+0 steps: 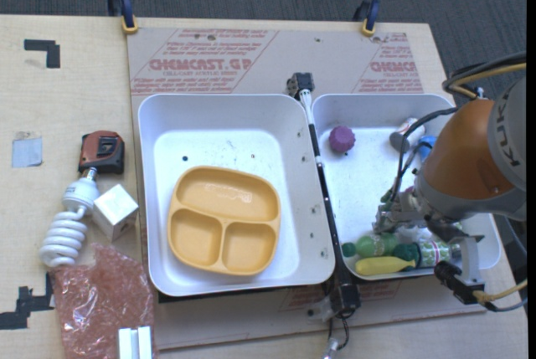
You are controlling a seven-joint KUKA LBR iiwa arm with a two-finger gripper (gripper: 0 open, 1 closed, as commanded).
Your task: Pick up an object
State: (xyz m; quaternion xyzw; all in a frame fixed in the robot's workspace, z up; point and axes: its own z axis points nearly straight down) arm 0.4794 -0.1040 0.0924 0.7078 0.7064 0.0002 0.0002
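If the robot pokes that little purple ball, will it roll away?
Probably. The purple ball looks round and sits alone on the smooth floor of the right bin, so a nudge would likely send it rolling. It looks small, so probably light, and the bin wall should stop it.

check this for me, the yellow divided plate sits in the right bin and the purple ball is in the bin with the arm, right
Not quite. The camera view shows the yellow divided plate in the left bin, not the right one. The rest holds: the purple ball lies in the right bin, where the arm reaches in.
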